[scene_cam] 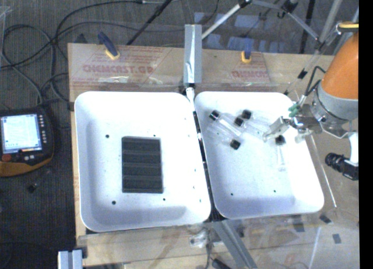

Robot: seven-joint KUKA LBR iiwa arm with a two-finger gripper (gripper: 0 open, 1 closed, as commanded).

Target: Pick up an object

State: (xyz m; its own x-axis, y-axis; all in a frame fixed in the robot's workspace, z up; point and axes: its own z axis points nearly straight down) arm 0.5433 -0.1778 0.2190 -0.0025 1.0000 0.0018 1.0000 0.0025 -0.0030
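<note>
Both bins sit side by side on the bench [81, 70]. Whether the jaws are spread or pressed together cannot be told. The gripper [294, 123] hangs over the right bin's [262, 198] far right corner, with nothing visibly between its jaws. Just left of it, clear tubes with black caps [242, 125] lie scattered across the bin's far half, the nearest cap right beside the gripper, touching or not I cannot tell. One thin clear piece [280, 156] lies just below. Well apart, a black ribbed tray [141, 165] lies flat in the left bin [93, 116]. A pendant [23, 138] rests on the floor at far left.
</note>
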